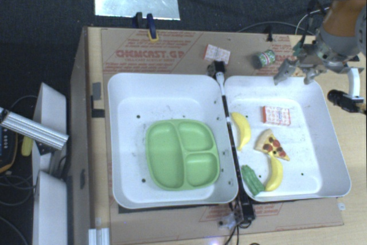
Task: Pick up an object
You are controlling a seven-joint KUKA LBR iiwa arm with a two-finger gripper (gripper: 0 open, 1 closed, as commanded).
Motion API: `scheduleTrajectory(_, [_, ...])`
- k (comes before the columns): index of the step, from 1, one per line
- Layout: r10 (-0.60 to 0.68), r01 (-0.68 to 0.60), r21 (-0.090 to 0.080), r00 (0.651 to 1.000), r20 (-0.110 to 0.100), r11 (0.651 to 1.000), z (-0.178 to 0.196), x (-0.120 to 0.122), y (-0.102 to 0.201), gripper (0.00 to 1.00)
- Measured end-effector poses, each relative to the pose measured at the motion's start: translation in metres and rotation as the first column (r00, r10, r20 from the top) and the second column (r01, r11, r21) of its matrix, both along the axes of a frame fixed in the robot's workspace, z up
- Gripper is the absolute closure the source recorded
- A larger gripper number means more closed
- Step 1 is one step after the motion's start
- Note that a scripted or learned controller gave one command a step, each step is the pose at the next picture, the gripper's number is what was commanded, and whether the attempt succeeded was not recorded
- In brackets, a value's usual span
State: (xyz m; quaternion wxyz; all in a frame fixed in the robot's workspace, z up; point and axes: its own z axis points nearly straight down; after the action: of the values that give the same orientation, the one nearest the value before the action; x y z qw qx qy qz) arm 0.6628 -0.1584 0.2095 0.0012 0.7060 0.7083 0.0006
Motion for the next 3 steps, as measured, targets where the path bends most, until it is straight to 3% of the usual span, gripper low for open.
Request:
scheduleTrajectory(1, [0.004,-0.004,0.002,1.000,0.004,1.000,-0.120,-0.018,0.074,0.00])
scheduleTrajectory(2, [0.001,-0.001,-0.002,1.000,0.013,1.000,-0.119,-0.031,0.062,0.00])
scheduleTrajectory(3, [0.000,0.000,-0.004,1.000,0.013,1.000,-0.120,-0.091,0.042,0.00])
